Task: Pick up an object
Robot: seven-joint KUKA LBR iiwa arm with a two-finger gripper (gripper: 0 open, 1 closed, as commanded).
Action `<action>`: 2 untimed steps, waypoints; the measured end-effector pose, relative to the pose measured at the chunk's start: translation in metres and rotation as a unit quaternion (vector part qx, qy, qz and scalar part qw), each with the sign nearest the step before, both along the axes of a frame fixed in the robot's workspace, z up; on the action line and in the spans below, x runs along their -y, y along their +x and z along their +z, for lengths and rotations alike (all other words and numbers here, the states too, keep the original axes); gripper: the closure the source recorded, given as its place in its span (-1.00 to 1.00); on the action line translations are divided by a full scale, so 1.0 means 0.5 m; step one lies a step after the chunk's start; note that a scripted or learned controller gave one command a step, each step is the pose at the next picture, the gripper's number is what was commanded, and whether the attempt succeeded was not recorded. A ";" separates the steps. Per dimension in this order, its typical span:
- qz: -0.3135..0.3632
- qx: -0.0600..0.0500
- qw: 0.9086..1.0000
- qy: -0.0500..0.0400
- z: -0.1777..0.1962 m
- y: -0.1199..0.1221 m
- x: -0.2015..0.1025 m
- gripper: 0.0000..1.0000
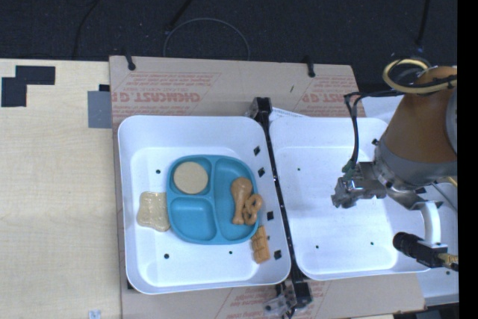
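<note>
1. The gripper is hanging over the right bin; whether it is gripping anything cannot be told (too small and dark).
2. Well to its left, the blue tray is sitting in the left bin.
3. The round cracker, chicken leg and pretzel are lying on that tray.

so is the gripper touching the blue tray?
Apart. The camera view shows the gripper over the right bin, while the blue tray sits in the left bin, the divider between them.
</note>
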State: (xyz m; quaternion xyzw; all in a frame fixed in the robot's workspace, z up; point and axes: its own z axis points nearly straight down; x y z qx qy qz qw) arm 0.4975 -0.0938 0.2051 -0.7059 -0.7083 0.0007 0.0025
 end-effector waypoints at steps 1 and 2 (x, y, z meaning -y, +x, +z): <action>0.000 0.001 1.000 0.000 0.016 0.031 -0.084 1.00; 0.001 0.001 1.000 0.000 0.031 0.078 -0.188 1.00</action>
